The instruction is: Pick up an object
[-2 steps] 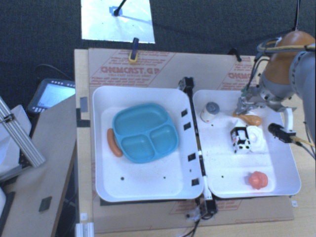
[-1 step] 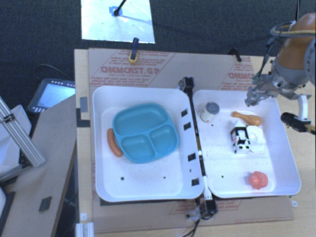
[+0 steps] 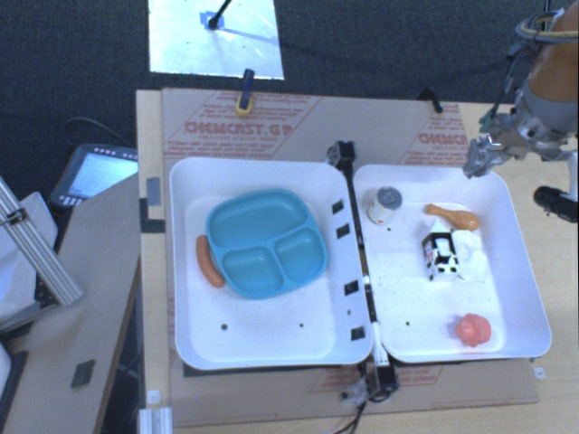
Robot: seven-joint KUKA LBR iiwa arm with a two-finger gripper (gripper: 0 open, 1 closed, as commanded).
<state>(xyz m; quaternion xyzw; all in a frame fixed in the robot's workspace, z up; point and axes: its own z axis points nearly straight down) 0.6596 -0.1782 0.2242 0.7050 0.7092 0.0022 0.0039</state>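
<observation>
Nothing is picked up yet: the gripper [image 3: 477, 159] hovers above the right bin's [image 3: 516, 242] far rim, holding nothing; the chicken drumstick [image 3: 452, 214] lies nearest inside.

A grey sheet [image 3: 214, 25] lies on the dark floor [image 3: 380, 25]. A tablet [image 3: 93, 177] is left of the bench [image 3: 154, 242].

The gripper [image 3: 477, 159] hangs over the right bin's [image 3: 516, 213] far rim; a blue tray [image 3: 267, 242] fills the left bin [image 3: 271, 337].
</observation>
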